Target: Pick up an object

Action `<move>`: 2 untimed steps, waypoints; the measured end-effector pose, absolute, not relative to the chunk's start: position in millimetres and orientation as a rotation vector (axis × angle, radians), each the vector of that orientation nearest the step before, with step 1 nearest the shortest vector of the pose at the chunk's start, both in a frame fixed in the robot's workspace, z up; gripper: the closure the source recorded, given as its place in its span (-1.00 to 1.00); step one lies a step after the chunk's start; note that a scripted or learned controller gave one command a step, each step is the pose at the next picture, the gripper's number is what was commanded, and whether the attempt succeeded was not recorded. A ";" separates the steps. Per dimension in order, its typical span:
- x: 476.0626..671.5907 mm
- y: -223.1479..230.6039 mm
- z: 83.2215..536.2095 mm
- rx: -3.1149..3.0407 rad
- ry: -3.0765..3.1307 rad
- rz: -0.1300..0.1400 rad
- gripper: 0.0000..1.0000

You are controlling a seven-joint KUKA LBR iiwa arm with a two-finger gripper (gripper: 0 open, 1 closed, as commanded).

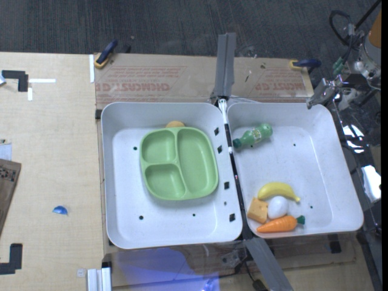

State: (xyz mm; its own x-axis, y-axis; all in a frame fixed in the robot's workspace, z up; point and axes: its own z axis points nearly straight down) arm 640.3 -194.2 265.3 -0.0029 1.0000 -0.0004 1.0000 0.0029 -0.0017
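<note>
The right bin (315,162) holds a green bottle (253,135) lying on its side near the far left corner. A yellow banana (279,191), a white egg (278,207), an orange block (257,210) and a carrot (279,224) cluster at its near edge. In the left bin (121,180) lies a green divided plate (179,162), with a small orange object (175,125) peeking out behind it. My gripper (323,93) hangs over the far right corner of the right bin, well away from all the objects.
A metal divider (225,65) rises behind the seam between the bins. Cables and the arm's wrist (364,59) crowd the top right. Blue clamps (107,51) hold cardboard behind the bins. A wooden bench top (48,162) lies to the left.
</note>
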 end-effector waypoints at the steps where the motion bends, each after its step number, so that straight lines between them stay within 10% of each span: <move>1: 659.3 -138.8 174.0 -2.172 -2.268 0.003 -1.00; 2: 659.9 -105.9 102.8 -2.073 -2.363 -0.001 -1.00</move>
